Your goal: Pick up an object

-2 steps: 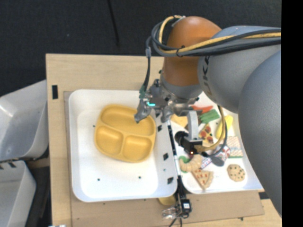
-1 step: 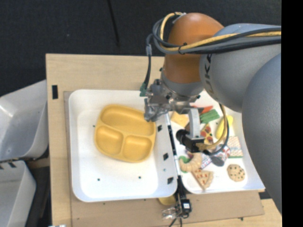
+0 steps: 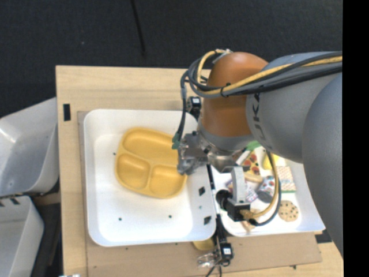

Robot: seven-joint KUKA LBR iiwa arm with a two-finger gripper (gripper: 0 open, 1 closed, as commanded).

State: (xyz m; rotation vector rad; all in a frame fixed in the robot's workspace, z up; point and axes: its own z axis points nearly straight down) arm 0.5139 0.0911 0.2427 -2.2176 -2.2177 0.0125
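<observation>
A yellow divided plate [image 3: 145, 163] lies in the left white bin [image 3: 104, 212]. The arm's orange band and grey wrist hang over the divide between the two bins. My gripper [image 3: 183, 161] is low at the plate's right edge; its fingers are hidden under the wrist. In the right bin [image 3: 305, 218] lie several small items, among them a cookie [image 3: 288, 210], a pizza-like piece [image 3: 251, 161] and a yellow-and-white piece [image 3: 283, 175].
A wooden bench [image 3: 115, 85] carries both bins. A small yellow object [image 3: 202, 245] peeks out below the front rim between the bins. White containers [image 3: 23, 149] stand off the bench at the left. Cables loop around the wrist.
</observation>
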